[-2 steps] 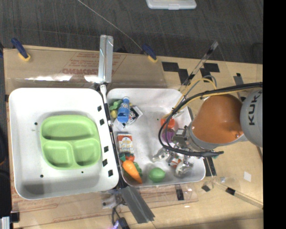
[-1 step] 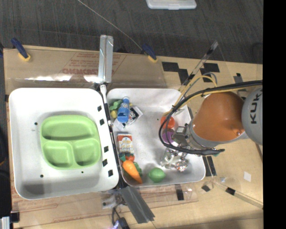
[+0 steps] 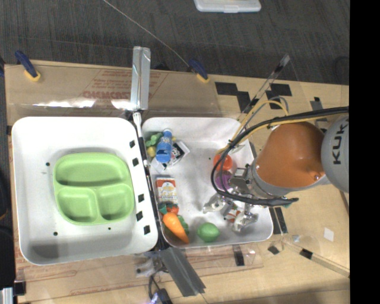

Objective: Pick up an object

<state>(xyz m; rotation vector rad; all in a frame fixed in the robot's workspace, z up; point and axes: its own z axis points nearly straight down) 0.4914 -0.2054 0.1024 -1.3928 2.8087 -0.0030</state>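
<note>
Beyond my bench lies dark grey carpet, with a pale flat thing, perhaps a lid, at the far edge. Blue clamps grip the far-left corner.

1. Black letters "KU", cut off at the frame edge, on grey arm housing, at 3 o'clock.
2. Red print, mirrored and unreadable, on cardboard sheet under clear film, at 11 o'clock.
3. Red-and-white label on small packet in right bin, centre; wording too small to read.
</note>
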